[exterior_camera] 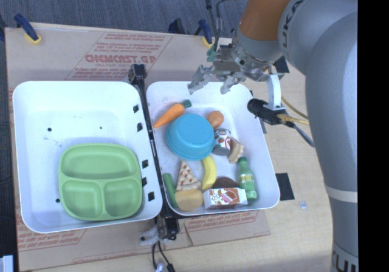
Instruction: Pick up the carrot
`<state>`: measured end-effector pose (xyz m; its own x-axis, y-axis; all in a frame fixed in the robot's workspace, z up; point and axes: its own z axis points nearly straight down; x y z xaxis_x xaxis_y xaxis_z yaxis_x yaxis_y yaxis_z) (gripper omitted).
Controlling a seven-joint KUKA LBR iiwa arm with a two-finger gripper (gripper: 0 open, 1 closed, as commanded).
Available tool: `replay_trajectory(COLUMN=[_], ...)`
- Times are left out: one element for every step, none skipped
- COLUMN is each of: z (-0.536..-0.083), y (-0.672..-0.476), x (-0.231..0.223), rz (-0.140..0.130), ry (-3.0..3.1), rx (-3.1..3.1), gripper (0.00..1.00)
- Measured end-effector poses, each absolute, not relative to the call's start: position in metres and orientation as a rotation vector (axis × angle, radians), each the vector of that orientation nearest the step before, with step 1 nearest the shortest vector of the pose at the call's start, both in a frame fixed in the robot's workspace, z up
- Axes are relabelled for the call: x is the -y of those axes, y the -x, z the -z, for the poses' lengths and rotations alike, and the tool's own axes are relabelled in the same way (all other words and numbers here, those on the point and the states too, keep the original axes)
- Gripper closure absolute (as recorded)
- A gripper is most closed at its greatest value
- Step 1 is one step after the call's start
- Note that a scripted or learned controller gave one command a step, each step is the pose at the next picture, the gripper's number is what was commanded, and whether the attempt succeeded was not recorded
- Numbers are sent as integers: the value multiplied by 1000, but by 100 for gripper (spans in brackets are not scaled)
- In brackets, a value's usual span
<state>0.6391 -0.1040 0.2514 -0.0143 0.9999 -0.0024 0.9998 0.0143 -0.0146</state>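
An orange carrot (169, 115) with a green tip lies in the right bin (258, 143), near its back left corner, beside the blue bowl (191, 136). My gripper (212, 84) hovers above the back edge of the right bin, up and to the right of the carrot. Its fingers (197, 80) are spread apart, open, with nothing between them.
The right bin also holds an orange fruit (216, 118), a banana (209, 172), a pizza slice (187, 175), a green bottle (246, 178), a carton (225, 197) and other toy foods. A green divided plate (100, 181) lies in the left bin (36, 107).
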Motion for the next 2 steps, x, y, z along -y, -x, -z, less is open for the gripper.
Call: replay_trajectory(z=[-91,-97], y=[-650,-647], x=[97,97], rz=[-13,-33], ry=[2306,2288], rx=[2125,2124], gripper=[0,100])
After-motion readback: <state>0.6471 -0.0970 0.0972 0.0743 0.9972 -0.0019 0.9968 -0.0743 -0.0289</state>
